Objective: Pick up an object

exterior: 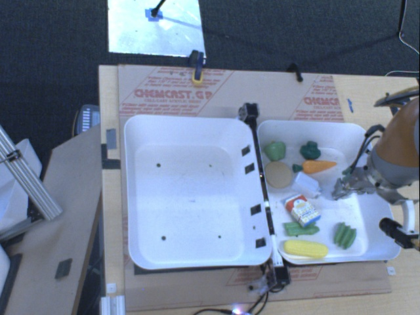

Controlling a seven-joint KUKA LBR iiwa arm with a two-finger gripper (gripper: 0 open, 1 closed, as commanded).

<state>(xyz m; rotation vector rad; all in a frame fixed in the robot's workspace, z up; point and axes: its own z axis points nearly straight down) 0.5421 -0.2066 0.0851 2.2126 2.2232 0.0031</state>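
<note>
The right bin (354, 134) holds several toy foods: a green pepper (275, 151), a dark green vegetable (310, 150), an orange carrot (319, 166), a tan disc (278, 174), a pale block (307, 185), a red and white carton (304, 210), a green pod (300, 229), a yellow corn cob (304, 249) and a green pickle (343, 235). My gripper (342, 188) is low over the right bin's middle right, just right of the pale block and below the carrot's tip. I see nothing held in it.
The left bin (190, 130) lies beside the right one, with a black clip rail (259, 189) between them. The grey arm with its orange band (400, 143) comes in over the right bin's right rim. A silver plate (155, 17) lies beyond the bench.
</note>
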